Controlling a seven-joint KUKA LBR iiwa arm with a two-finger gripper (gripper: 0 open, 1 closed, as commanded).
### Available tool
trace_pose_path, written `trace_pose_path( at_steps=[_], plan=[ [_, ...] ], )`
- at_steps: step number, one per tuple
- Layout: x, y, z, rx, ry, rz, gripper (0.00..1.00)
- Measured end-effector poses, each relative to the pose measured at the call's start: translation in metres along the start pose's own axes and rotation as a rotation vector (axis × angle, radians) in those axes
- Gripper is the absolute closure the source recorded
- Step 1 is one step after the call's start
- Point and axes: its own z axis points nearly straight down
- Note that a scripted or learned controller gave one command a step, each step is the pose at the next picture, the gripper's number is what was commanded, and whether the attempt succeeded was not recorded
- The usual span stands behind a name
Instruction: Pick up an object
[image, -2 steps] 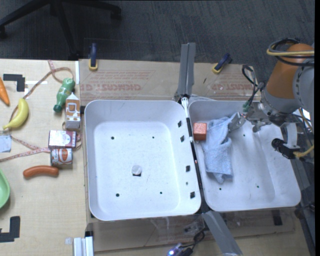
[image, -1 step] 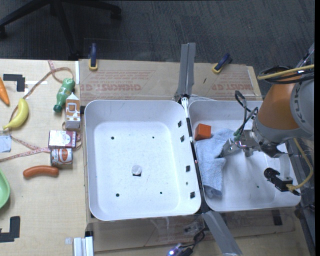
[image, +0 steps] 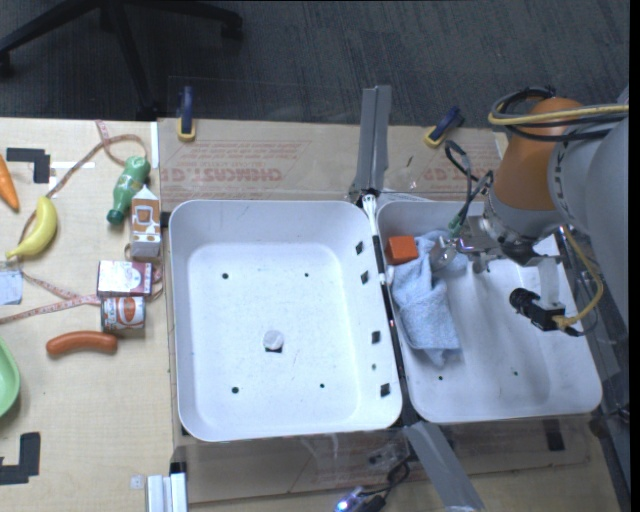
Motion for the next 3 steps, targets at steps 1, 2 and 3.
trace_pose_path(
  at_steps=[1,2,3],
  plan=[
    [0.000,0.000,-0.009,0.000,-0.001,-0.001,1.00],
    [-0.001,0.000,-0.009,0.000,-0.001,-0.001,0.00],
    [0.010,0.019,-0.004,-0.001,-0.011,-0.165,0.00]
  ],
)
